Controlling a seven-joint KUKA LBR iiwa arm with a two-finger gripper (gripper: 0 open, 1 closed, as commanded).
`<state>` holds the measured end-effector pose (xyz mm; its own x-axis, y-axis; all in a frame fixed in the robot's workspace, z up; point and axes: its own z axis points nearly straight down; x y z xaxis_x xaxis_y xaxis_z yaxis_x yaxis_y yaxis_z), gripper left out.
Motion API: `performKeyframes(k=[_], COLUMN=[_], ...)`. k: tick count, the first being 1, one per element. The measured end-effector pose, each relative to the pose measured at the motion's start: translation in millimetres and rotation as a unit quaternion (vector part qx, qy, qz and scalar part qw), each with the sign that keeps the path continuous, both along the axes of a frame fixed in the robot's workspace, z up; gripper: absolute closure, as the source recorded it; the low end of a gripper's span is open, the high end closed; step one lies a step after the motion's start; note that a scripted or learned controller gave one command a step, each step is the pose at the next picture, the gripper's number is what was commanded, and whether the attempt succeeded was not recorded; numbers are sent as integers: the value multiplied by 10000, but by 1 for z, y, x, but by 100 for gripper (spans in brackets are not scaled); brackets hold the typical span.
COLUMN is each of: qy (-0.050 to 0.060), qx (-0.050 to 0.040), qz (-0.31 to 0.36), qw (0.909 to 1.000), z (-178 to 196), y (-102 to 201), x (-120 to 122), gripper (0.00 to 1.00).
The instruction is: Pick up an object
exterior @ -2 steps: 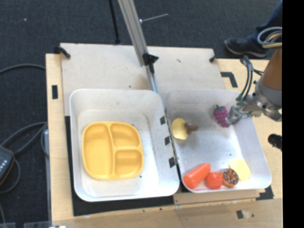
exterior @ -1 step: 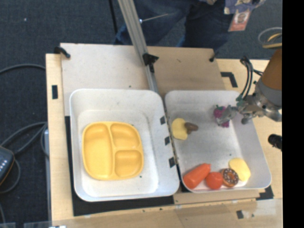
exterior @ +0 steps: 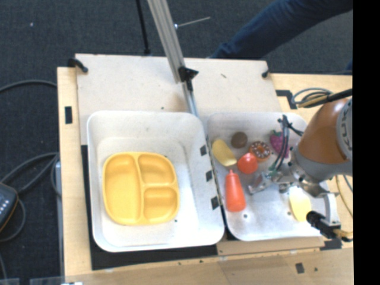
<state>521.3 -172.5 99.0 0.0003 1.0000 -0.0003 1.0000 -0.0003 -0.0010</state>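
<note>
- Two shallow white bins side by side on the desk [exterior: 71, 159] — left bin [exterior: 148, 123], right bin [exterior: 261, 230].
- Left bin: one yellow divided tray [exterior: 141, 187], lying flat.
- Right bin: yellow lemon-like piece [exterior: 224, 152] near the left wall, brown ball [exterior: 239, 139] just beside it, red ball [exterior: 247, 162] below, orange carrot-like piece [exterior: 234, 192] along the left side, dotted doughnut-like piece [exterior: 260, 149], purple piece [exterior: 277, 141], pale yellow piece [exterior: 300, 205] toward the right.
- Arm [exterior: 323, 138] reaching in from the right, over the right bin.
- Hand [exterior: 261, 184] low in the right bin, between red ball and pale yellow piece; open or clenched — cannot tell; nothing seen grasped.
</note>
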Motion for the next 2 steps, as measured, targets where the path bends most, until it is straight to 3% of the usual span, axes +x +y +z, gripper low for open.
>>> performKeyframes(k=[1, 2], qy=[-42, -71], qx=[-3, -12], qz=[-17, -32], qw=[10000, 10000], z=[13, 24], y=[-1, -3], x=[3, 4], gripper=[100, 100])
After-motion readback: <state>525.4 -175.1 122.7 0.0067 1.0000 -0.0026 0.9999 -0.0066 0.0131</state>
